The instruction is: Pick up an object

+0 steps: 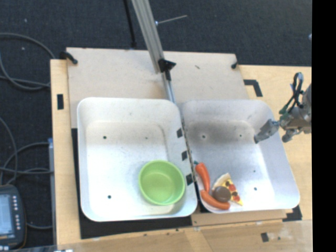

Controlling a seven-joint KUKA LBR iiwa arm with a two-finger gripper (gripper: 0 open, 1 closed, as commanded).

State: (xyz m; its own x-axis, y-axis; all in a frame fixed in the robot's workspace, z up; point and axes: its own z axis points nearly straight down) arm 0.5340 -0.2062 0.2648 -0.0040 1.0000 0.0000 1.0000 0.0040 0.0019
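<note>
**Toys low in the right bin, gripper bare above its right rim**

Nearest, at the lower left corner off the bench: a dark handheld unit with a small grey screen [8, 217], on the black floor. Then the front edge of the pale wooden bench [236, 238].

In the left shallow white plastic bin [89, 140], near its front right corner: a round lime-green plastic bowl [161, 181], upright, mouth up, alone.

In the right shallow white plastic bin [273, 177], crowded into the front left corner: a cluster of toy food. An orange toy carrot [202, 175] against the left wall, lying lengthwise front to back. Just in front of it, a red-orange sausage-shaped toy [214, 200] lying crosswise. Beside both, a yellow toy pizza slice with red spots [231, 185], a brown round piece [222, 193] lying on it. All touching or nearly so; all resting on the bin floor, none lifted.

Farther back, over the right bin's right rim: the grey two-finger gripper [275, 134], well apart from the toy cluster. Fingers spread, nothing between them.

Beyond the bins: a lighter beige board [115, 72] lying on the bench, and a slanted silver aluminium strut [147, 25] rising from between the bins' far corners. At far left, grey cables [16, 62] looping over the floor.
</note>
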